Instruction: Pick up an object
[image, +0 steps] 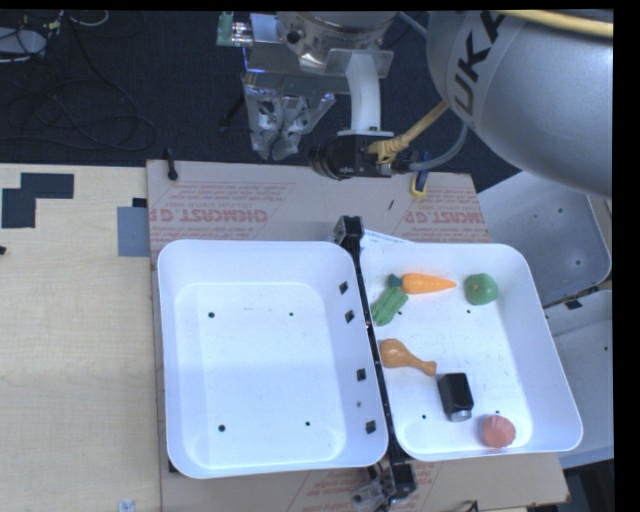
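Note:
My gripper (283, 140) hangs high above the back edge of the bench, behind the two bins and well away from every object. It is open with nothing between its fingers. The right bin (530, 340) holds an orange carrot (428, 284), a green pepper-like piece (389, 304), a round green object (481, 289), a tan pear-shaped object (404, 356), a small black block (455, 395) and a pink ball (497, 431).
The left bin (185, 300) sits beside the right one, and a black divider rail (365, 340) runs between them. Both rest on a cardboard sheet (240, 205). The large grey arm body (530, 80) looms over the upper right.

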